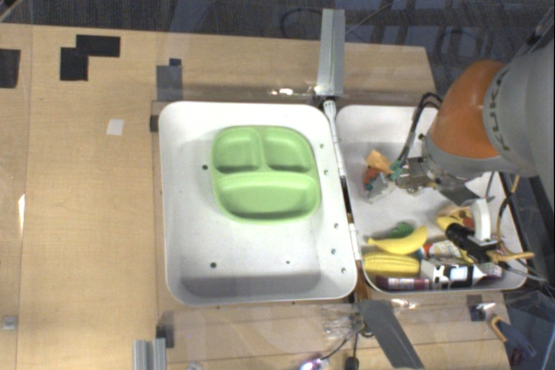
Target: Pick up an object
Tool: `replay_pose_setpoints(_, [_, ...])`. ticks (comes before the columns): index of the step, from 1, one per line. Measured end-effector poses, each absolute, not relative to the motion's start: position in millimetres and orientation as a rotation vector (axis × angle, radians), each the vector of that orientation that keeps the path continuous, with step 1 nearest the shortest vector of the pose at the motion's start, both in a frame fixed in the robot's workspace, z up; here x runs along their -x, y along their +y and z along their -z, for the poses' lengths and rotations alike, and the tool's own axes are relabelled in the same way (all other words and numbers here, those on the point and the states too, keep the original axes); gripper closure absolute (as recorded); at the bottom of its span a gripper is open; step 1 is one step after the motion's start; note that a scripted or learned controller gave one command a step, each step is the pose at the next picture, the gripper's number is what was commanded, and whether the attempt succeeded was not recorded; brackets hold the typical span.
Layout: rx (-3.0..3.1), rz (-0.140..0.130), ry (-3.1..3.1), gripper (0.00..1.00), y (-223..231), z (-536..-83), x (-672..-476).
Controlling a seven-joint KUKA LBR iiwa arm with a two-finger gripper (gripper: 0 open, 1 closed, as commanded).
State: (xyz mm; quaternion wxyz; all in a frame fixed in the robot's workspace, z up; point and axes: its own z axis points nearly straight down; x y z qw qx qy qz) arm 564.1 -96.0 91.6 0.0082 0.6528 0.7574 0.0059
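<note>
In the right bin (pixel 381 130), my gripper (pixel 388 179) reaches in from the right and sits low in the bin's middle. Just left of its tip lies a small toy (pixel 375 162) in orange, with red and green bits beneath it. The tip touches or nearly touches that toy; I cannot make out whether anything is between the fingers. Along the bin's front lie a yellow banana (pixel 401 243), a small green piece (pixel 395 230), a yellow corn cob (pixel 390 264) and a dark marker (pixel 401 282).
The left bin (pixel 186 212) holds a green divided plate (pixel 263 171). A black-and-white bottle (pixel 455 275) and a yellow item (pixel 455 223) crowd the right bin's front right corner. A metal post (pixel 330 56) stands behind the divider between the bins.
</note>
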Motion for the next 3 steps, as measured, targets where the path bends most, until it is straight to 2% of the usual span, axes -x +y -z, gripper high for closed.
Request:
replay_pose_setpoints(1, [-2.041,-0.018,2.367,0.0,-96.0,-91.6,-564.0])
replay_pose_setpoints(2, [-2.175,-0.014,2.252,0.0,-89.5,-90.6,-595.0])
replay_pose_setpoints(3, [-2.028,-0.005,2.392,0.0,-102.2,-118.3,-592.2])
